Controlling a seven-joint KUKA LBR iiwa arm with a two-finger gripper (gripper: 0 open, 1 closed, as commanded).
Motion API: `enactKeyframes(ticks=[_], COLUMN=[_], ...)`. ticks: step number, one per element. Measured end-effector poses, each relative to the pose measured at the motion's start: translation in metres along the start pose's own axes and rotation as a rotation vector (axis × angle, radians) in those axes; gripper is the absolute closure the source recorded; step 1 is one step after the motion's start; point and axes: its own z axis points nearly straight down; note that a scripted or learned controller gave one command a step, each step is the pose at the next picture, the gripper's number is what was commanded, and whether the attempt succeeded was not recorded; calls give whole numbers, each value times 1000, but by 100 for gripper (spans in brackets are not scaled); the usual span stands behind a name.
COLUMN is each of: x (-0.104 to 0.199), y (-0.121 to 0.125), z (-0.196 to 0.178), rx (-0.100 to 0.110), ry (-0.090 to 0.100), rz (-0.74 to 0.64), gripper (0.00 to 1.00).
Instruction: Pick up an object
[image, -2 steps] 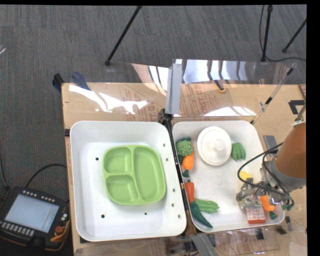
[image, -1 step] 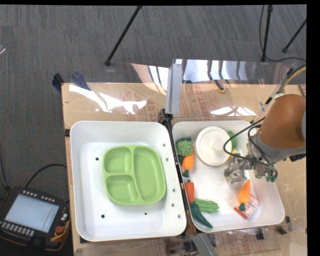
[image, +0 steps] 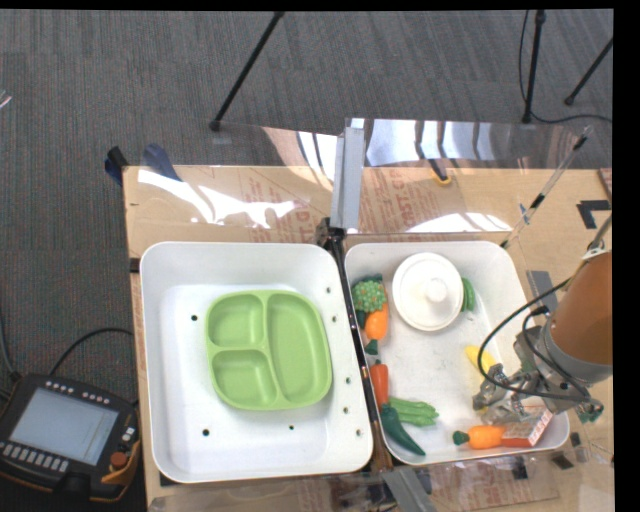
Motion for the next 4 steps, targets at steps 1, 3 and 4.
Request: enactKeyframes(ticks=[1,3,4], x=[-45,-144,-177], y=[5,-5,24], z=[1,-89,-130], rx=[-3,3,0], ry=[1,-8,-3], rz=[70,213,371], gripper=[100,100,100])
